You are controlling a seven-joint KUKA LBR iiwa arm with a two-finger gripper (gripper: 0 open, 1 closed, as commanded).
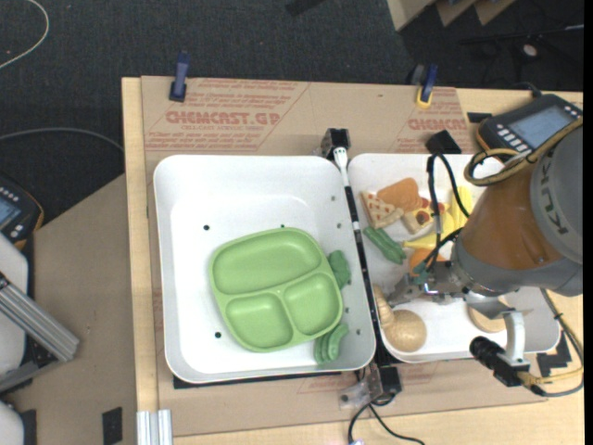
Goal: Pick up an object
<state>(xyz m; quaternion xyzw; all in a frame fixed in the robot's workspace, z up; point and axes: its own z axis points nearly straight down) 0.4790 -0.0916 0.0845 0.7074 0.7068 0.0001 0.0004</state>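
Observation:
The right bin point(393, 167) holds toy food: an orange bread piece point(400, 193), a pizza slice point(379, 209), a green pod point(381, 243), a yellow piece point(452, 215) and a tan round piece point(404, 330). My gripper point(413, 290) hangs low in this bin, just above the tan round piece and below the green pod. The grey and orange arm point(510, 230) covers the bin's right half. Whether anything sits in the gripper is hidden.
The left bin point(176, 248) bears a green divided plate point(273, 286), with small green pieces point(338, 267) at its right edge and near the bin's front corner. Another tan piece point(485, 319) peeks out under the arm. A black cable point(435, 188) loops over the right bin.

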